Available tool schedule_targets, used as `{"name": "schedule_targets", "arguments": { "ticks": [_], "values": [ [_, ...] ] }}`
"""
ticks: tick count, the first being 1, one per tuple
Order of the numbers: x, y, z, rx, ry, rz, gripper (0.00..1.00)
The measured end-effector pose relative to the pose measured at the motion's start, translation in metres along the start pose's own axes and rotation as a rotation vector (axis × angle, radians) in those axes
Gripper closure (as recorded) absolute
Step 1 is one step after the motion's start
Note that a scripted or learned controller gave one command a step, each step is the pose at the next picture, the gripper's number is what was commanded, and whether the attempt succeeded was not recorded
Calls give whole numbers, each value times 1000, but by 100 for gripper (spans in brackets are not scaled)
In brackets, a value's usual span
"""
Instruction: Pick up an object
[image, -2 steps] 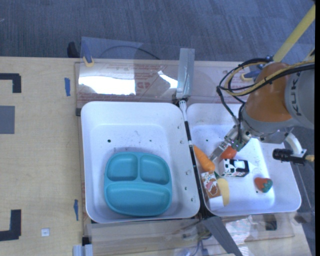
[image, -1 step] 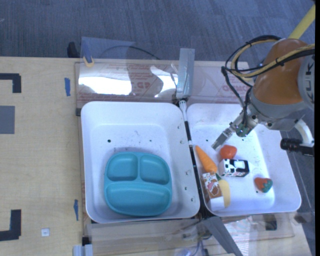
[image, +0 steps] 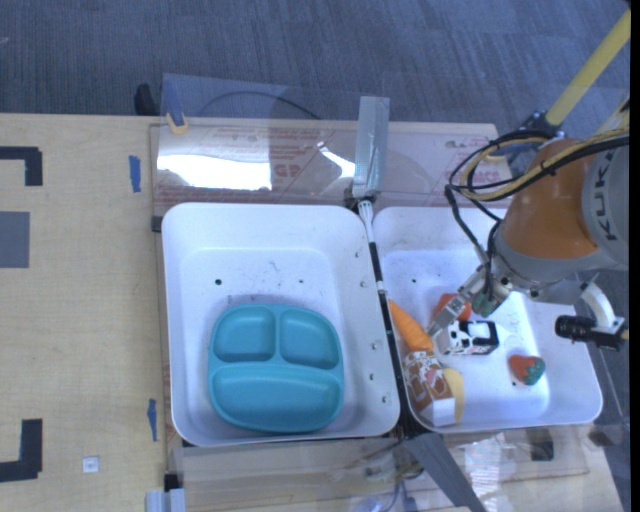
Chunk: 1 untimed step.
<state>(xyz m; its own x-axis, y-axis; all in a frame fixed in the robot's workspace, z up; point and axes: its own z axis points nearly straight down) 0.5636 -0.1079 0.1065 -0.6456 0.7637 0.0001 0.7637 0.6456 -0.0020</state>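
Note:
The right bin (image: 570, 405) holds several small things. An orange carrot-shaped toy (image: 409, 324) lies near its left wall. A brown and white packet (image: 426, 381) and a pale yellow piece (image: 453, 392) lie at its front left. A red and teal toy (image: 527, 369) rests further right. A small black and white object (image: 470, 340) sits in the middle. My gripper (image: 452, 314) hangs low over the bin, just above that black and white object and right of the carrot. An orange bit (image: 446, 302) shows beside the fingers.
The left bin (image: 190, 240) holds a teal divided plate (image: 277, 368). A metal divider (image: 371, 150) and clear sheet stand behind the bins. Yellow and black cables (image: 490, 165) loop above the right bin. The wooden bench (image: 70, 330) stretches to the left.

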Motion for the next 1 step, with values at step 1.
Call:
{"name": "schedule_targets", "arguments": {
  "ticks": [1],
  "values": [
    [-1, 3, -13, -7, -5, -2, 100]
  ]
}}
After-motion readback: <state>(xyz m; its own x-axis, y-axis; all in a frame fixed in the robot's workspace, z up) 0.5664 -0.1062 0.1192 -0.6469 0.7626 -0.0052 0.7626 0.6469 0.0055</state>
